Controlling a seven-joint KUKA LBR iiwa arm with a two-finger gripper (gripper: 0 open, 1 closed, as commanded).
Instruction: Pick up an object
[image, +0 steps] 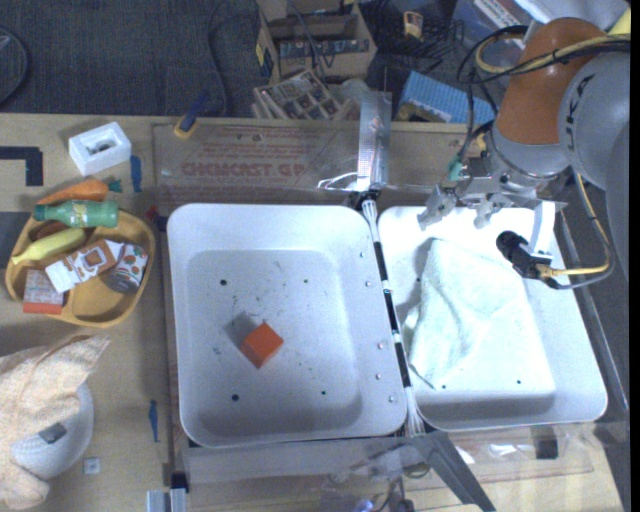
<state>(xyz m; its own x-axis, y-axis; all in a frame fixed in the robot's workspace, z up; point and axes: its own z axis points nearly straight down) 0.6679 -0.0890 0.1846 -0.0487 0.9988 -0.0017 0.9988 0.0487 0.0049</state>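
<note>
Pincer (462, 207) hovers over the right bin (580, 400), can't tell its state; orange block (264, 344) and white cloth (455, 305) unpicked.

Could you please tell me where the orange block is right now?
The orange block lies on the floor of the left bin, slightly left of its centre, well apart from the white cloth in the right bin.

Bench (120, 400): pale wood, carrying two white bins.
Left bin (200, 240): sits at the middle.
Right bin (570, 340): touching its neighbour's side.
Yellow bowl (90, 310): at left edge.
White box (100, 148): above the bowl.
Cloth (45, 400): lower left corner.
</note>
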